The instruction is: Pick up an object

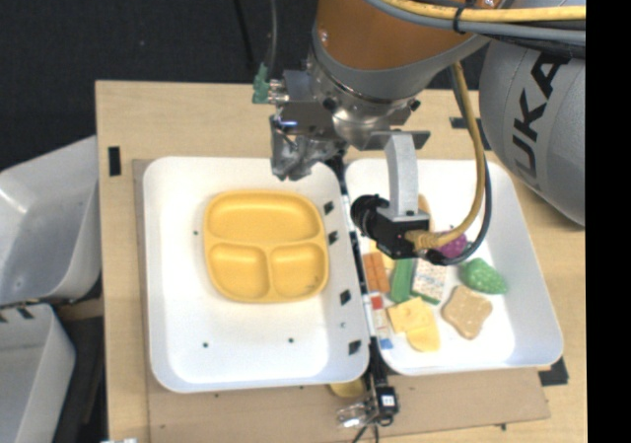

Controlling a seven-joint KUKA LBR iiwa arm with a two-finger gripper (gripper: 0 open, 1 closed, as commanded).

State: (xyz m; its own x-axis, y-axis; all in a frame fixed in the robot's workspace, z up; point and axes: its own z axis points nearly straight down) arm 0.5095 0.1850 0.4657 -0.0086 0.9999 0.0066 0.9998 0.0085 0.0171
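My gripper hangs over the back edge of the left bin, near the wall it shares with the right bin. It is above and behind the yellow divided plate that lies in the left bin. The right bin holds an orange stick, a green block, a white packet, a purple piece, a bumpy green piece, a toast slice and a yellow cheese wedge. I see nothing in the gripper.
The bins sit on a pale wooden board. The arm's orange and grey body looms over the back of the right bin. A white surface lies off the bench to the left.
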